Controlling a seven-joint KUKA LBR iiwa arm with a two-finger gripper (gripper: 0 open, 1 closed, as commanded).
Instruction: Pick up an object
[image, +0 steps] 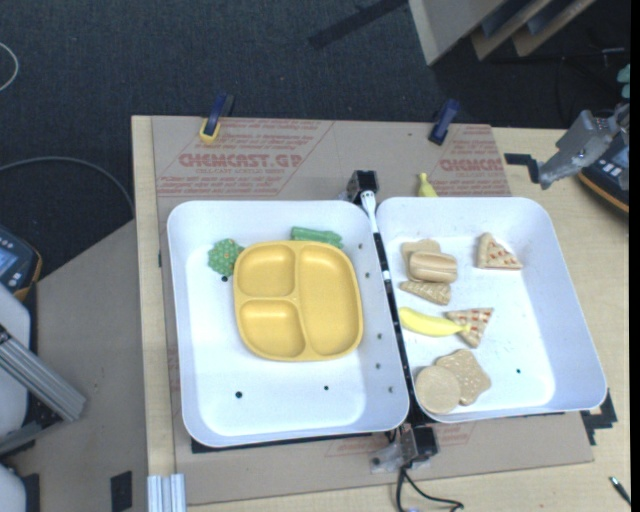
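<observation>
While the gripper (556, 167) hangs at two o'clock in the view, beyond the top right corner of the right bin (565, 330) and over none of the toys, its tip is too small and blurred to tell whether it is spread or pressed together. Nothing is seen in its grasp.

A brown board (250, 155) with red lettering bears both bins, which touch along their inner rims. The left bin (190, 330) holds a yellow divided plate (300, 300) lying flat at its centre. A green leafy toy (225, 257) touches the plate's edge at ten o'clock, and a second green piece (316, 236) peeks out at the plate's twelve o'clock.

Things to pick up are gathered in the left half of the right bin. Two round tan cookies (452, 382) overlap at seven o'clock in that bin. A bread roll (432, 265) lies at eleven o'clock, with a tan wedge (427, 292) just under it. A banana (426, 322) lies at nine o'clock, touching a small pizza slice (472, 323) at its right end. Another pizza slice (496, 253) lies apart, toward one o'clock.

A small yellow piece (427, 185) lies on the board just past the right bin's rim at twelve o'clock. Two clamps grip the board's far edge, a yellow-tipped clamp (212, 120) at eleven o'clock in the view and a blue clamp (443, 121) at one o'clock.
</observation>
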